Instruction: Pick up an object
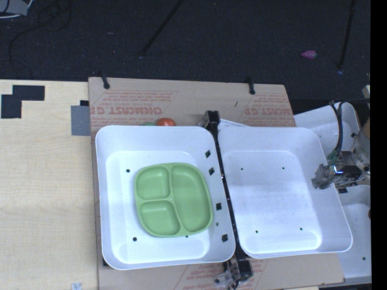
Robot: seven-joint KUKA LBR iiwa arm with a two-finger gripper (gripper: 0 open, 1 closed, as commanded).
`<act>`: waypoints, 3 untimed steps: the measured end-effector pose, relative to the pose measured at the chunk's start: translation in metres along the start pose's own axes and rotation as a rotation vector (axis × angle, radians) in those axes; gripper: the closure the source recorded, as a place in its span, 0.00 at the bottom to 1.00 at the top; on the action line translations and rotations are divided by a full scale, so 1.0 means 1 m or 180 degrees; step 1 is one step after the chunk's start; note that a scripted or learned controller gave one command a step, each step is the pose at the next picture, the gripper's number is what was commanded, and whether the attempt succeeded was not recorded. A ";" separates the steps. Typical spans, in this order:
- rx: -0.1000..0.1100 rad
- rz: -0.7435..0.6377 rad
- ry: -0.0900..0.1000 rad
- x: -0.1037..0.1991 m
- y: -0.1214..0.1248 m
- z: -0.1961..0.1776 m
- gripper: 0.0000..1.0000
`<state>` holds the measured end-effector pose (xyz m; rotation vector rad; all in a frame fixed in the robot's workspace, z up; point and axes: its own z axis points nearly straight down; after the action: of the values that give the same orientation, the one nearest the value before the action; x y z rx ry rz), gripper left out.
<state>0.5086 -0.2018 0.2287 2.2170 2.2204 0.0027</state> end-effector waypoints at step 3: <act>0.0024 -0.0008 0.0011 0.111 0.012 -0.037 1.00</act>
<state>0.5200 -0.0905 0.2656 2.2196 2.2289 -0.0016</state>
